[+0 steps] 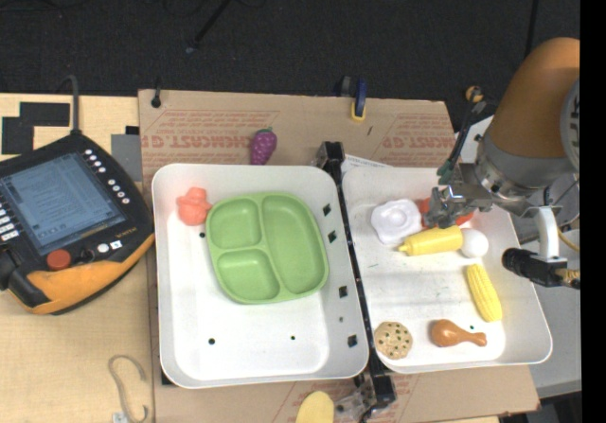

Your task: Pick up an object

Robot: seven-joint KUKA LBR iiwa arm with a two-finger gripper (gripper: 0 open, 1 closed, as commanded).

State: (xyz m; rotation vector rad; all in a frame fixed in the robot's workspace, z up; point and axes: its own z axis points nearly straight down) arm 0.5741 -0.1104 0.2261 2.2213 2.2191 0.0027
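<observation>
Yellow plastic squeeze bottle (pixel 431 242) lying in right white bin (pixel 530 341) beside metal pincer (pixel 445 206) — grip state unclear, mirrored cardboard print (pixel 186 140) — unreadable.

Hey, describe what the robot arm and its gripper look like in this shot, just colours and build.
The arm enters from the right: a rounded orange band sits above a grey wrist section. Below that, the gripper is a compact cluster of dark and silvery metal parts. A thin dark cable runs beside the wrist. Its markings are too small to make out.

Hand (pixel 445 206) low over right bin (pixel 530 336), beside mustard bottle (pixel 431 242).
</observation>
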